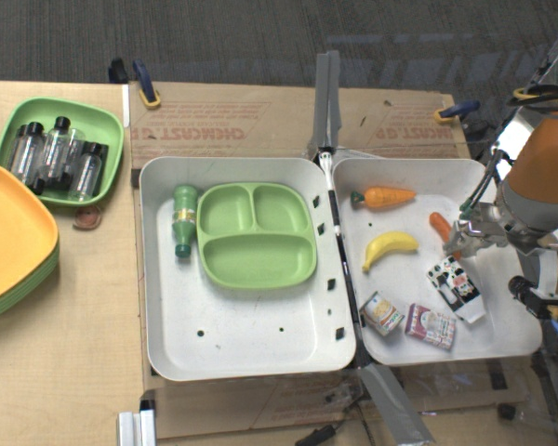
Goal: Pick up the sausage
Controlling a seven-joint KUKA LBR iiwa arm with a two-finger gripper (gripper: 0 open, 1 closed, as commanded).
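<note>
One small sausage (440,226) lies in the right bin (502,347), right of the banana (389,247). The gripper (458,242) sits over its near end, so I can't tell its opening; it may skid off.

- Arm enters from the right edge, orange band above the wrist, wrist angled down and leftward.
- End effector (462,237) low at right side, mid-depth; metal wrist hardware visible.
</note>
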